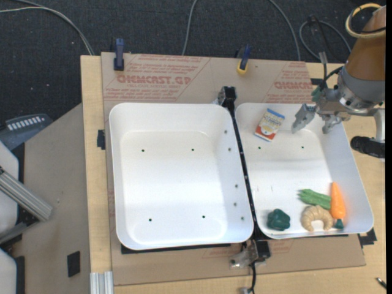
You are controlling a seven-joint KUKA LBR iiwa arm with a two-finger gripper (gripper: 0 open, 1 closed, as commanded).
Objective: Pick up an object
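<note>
My gripper (316, 121) hangs over the far right part of the right bin (288, 170), fingers spread open with nothing between them. A small white carton with orange and blue print (269, 124) lies just to its left, near the bin's far wall. In the bin's near right corner sit a green broccoli piece (278, 219), a tan croissant (317, 218), a green bean pod (315, 196) and an orange carrot (337, 202), close together.
The left bin (174, 173) adjoins the right one along a black divider. Blue and yellow clamps (118, 51) hold the cardboard sheet at the far edge. Cables run across the dark floor behind the bench.
</note>
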